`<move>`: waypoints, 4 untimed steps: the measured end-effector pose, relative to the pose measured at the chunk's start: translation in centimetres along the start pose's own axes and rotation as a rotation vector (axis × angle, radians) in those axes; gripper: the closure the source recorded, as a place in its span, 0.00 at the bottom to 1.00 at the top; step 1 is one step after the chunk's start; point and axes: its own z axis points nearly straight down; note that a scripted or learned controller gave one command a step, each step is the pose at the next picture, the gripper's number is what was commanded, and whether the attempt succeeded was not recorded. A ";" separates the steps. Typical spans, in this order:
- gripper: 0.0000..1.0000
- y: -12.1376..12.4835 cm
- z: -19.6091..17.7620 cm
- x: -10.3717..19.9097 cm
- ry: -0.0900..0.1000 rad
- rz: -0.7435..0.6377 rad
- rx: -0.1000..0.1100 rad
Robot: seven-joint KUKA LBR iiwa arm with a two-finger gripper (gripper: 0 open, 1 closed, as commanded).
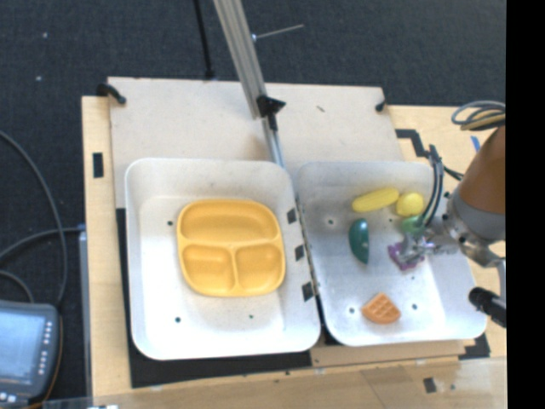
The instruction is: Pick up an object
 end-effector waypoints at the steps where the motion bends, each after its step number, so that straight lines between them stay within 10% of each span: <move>1: 1.00 -0.3 -6.4 -0.2 -0.001 0.001 -0.002; 2: 1.00 0.0 -10.5 -0.4 0.000 0.000 0.000; 4: 1.00 1.0 -8.8 9.3 0.003 -0.003 0.006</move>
